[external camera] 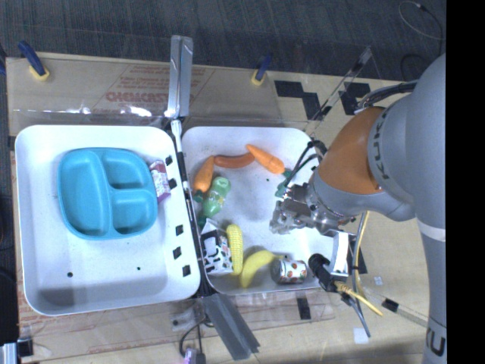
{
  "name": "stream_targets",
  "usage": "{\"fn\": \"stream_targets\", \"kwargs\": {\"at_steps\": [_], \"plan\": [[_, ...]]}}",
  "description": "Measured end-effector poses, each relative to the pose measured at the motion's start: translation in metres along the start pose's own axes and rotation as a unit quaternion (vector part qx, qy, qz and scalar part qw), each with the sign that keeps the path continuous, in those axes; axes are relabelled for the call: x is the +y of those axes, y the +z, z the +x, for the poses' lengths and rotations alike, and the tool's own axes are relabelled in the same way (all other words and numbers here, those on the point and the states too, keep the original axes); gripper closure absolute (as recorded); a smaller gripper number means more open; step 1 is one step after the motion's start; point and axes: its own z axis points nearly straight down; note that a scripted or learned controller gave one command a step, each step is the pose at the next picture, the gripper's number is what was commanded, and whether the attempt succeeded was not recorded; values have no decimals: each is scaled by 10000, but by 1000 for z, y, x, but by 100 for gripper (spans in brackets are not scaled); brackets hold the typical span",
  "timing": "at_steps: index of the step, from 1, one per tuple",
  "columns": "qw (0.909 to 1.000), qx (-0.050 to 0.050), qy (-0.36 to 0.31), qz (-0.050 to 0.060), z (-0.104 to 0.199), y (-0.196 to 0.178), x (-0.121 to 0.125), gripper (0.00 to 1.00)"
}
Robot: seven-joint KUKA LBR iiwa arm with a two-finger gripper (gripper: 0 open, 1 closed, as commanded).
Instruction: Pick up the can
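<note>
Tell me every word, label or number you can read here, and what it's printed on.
Red lettering on the board behind the bins: mirrored and blurred, not readable.
Can: patterned label, too small to read.
Black-and-white carton: print too small to read.
Purple packet beside the blue tray: label too blurred to read.
Green bottle: no legible text.
Nothing here can be quoted with confidence.

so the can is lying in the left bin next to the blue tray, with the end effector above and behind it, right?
Not quite: the can lies in the right bin, near its front edge beside the banana. The blue tray sits alone in the left bin. The camera view shows the end effector above and behind the can, as you said.
</note>
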Motion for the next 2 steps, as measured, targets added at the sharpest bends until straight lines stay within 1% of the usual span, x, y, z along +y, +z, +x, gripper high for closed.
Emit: {"fn": "stream_targets", "kwargs": {"at_steps": [1,2], "plan": [[9868,0,-1617,-3,-32,-12,-9,0],[9817,-7,-1902,-9,5,14,44,0]]}}
